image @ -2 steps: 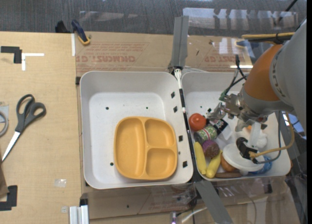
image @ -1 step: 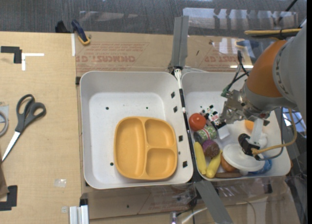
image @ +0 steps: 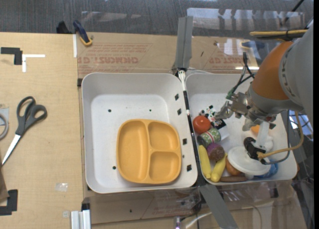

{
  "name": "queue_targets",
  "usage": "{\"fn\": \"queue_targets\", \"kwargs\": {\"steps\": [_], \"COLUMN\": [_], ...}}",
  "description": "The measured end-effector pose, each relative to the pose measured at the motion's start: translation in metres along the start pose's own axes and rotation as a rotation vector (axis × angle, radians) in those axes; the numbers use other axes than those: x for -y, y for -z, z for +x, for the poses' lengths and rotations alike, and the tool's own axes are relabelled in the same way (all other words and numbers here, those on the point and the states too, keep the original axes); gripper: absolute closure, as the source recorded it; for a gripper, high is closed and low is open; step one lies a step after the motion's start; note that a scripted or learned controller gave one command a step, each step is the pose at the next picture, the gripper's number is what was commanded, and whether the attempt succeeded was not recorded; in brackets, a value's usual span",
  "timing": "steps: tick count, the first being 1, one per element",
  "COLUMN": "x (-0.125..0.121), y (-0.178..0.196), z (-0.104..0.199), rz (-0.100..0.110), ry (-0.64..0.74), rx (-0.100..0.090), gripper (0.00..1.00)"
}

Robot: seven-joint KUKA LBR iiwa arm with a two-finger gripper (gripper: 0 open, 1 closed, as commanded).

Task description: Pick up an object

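Wooden tabletop (image: 45,173) below. Just right of the yellow plate (image: 148,150) lies a red ball (image: 201,123). Farther right hangs the tool (image: 225,109), its grip impossible to tell. Nothing looks lifted, so grasping remains.

The divided plate (image: 148,151) was orange-yellow, its bin (image: 109,103) white. The tomato (image: 201,123) was red, the banana (image: 204,159) yellow

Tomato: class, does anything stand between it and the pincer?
Yes. A small black-and-white thing lies beside the tomato, on the side facing the pincer, roughly in the line between them.
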State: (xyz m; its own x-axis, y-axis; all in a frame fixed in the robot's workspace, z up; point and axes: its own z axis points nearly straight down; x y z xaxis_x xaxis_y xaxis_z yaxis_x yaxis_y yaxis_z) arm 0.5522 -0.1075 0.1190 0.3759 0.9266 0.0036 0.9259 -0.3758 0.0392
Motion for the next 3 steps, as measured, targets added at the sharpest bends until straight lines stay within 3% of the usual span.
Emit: {"fn": "queue_targets", "kwargs": {"steps": [1,2,3], "x": [-0.03,-0.035,-0.024], "y": [-0.015,0.0,-0.011], "z": [0.026,0.03,0.023], "rz": [0.019,0.004,0.004], "ry": [-0.186,-0.18,-0.556], "rx": [0.0,-0.008,-0.005], "gripper": [0.0,1.0,1.0]}}
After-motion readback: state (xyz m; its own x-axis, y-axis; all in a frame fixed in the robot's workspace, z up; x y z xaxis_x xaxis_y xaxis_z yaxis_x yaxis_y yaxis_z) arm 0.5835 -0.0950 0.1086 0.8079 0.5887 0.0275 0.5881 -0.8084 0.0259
